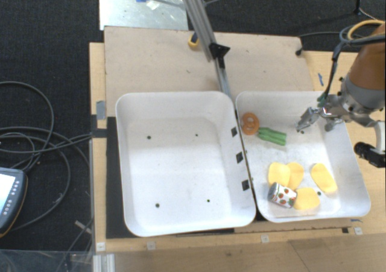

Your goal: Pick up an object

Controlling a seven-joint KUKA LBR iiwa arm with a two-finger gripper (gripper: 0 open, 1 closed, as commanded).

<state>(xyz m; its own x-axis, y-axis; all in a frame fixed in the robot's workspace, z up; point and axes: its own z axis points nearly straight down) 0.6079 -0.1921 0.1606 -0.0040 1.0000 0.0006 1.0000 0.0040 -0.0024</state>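
Approach step: grey 2-finger gripper (307,120) hovers over right white bin (359,199), grip state can't tell. Nearest pick, green plastic stick (272,137), lies just left; next: descend w/ alignment.

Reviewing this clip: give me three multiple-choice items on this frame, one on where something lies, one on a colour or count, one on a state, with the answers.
1. Where does the green object lie?
A. In the right bin, beside the orange disc
B. In the left bin
C. On the bench outside both bins

2. How many yellow pieces are in the right bin?
A. One
B. Four
C. Seven

3. How does the gripper stand to the objects?
A. It grips the green object
B. It grips the small patterned can
C. It is over the right bin, apart from all of them

Answers: 1 A, it lies just right of the orange disc. 2 B, four lie near the patterned can. 3 C, nothing sits between its fingers.
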